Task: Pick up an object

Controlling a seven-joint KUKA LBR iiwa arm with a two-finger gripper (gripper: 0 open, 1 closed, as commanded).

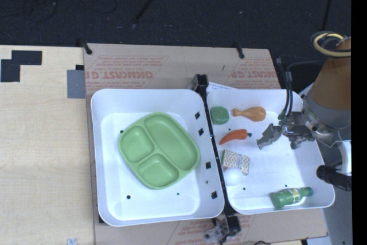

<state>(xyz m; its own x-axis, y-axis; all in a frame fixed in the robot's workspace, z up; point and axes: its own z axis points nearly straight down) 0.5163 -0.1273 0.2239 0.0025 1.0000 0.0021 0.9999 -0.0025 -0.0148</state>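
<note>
Orange pepper lay in right bin, just left of gripper, not touching. Gripper hovered w/ fingers spread open, nothing btwn them. Green bottle sat well below it.

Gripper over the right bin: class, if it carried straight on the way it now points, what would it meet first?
Probably the orange-red pepper; the gripper points left toward it. Depth is unclear, so it might pass above.

Two white bins side by side, left bin holding a green divided plate, right bin holding a green bottle, orange chili, drumstick, gripper above it
</note>
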